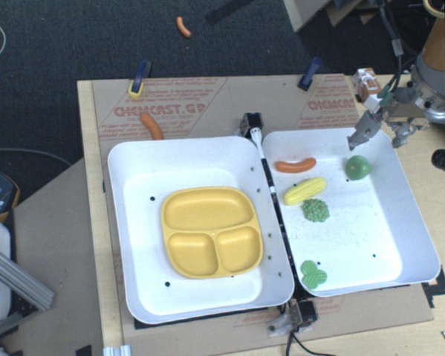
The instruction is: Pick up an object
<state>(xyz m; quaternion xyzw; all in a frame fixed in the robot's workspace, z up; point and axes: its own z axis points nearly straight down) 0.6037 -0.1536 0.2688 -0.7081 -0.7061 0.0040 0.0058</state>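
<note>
The right white bin (403,223) holds an orange sausage (295,164), a yellow corn cob (305,190), a green broccoli piece (315,209), a small green leafy item (312,274) and a round green fruit (357,167). My gripper (378,134) hovers over the bin's far right corner, just above and behind the green fruit. Its two fingers are spread apart, open, with nothing between them.
The left white bin (135,215) holds a yellow divided plate (210,231). A second orange sausage (152,126) lies on the cardboard behind the left bin. Clamps (137,80) sit at the board's far edge. A black bracket (252,124) stands between the bins.
</note>
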